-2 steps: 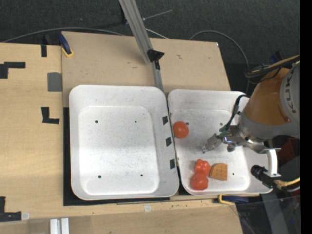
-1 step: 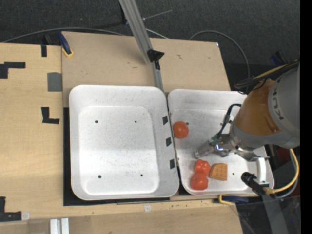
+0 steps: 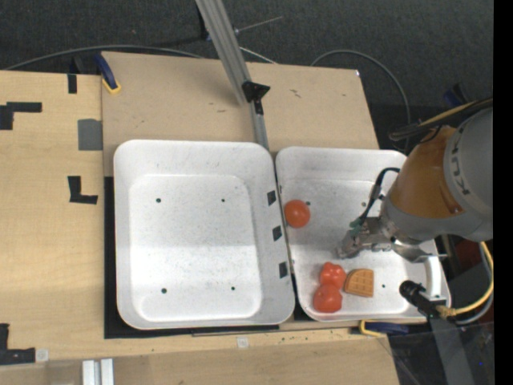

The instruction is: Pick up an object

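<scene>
Inside the right bin (image 3: pixel 337 163) lie an orange-red ball (image 3: pixel 297 213) near its left wall, a red pepper-like piece (image 3: pixel 329 287) at the front, and a tan waffle-like piece (image 3: pixel 360 282) right beside it. My gripper (image 3: pixel 350 246) hangs low over the bin floor, between the ball and the front pieces, a little above and right of the red piece. Nothing shows between its fingers, and their spread is too small to judge. The grey arm with its orange band (image 3: pixel 425 187) covers the bin's right side.
The left bin (image 3: pixel 192 231) sits beside the right one, joined by a dark-clipped divider (image 3: pixel 276 231). A slanted metal rail (image 3: pixel 228 42) crosses the wooden bench behind the bins. Cables (image 3: pixel 469 295) run at the far right.
</scene>
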Controlling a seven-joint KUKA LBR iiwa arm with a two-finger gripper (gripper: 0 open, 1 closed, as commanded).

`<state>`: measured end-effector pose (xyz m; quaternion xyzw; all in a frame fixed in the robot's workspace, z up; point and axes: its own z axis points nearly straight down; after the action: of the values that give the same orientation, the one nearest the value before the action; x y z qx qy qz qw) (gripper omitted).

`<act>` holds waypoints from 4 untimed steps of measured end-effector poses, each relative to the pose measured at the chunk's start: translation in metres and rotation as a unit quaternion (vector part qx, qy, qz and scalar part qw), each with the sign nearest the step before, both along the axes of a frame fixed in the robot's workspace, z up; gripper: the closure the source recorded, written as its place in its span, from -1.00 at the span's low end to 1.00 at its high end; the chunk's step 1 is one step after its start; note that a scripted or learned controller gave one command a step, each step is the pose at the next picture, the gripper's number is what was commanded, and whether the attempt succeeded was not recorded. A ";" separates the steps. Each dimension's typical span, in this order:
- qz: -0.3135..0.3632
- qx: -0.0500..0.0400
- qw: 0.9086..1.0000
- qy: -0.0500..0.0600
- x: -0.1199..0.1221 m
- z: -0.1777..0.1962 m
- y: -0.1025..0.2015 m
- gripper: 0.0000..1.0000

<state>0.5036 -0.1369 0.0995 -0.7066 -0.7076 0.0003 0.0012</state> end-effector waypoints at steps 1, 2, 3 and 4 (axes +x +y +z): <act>-0.001 -0.001 1.000 -0.002 -0.007 0.046 -0.003 1.00; 0.000 -0.001 1.000 -0.002 -0.013 0.090 -0.004 1.00; 0.000 -0.001 1.000 -0.002 -0.013 0.113 -0.003 1.00; 0.003 0.000 1.000 0.000 0.009 0.105 0.049 1.00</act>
<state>0.5127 -0.0877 0.2042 -0.7046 -0.7096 0.0000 0.0013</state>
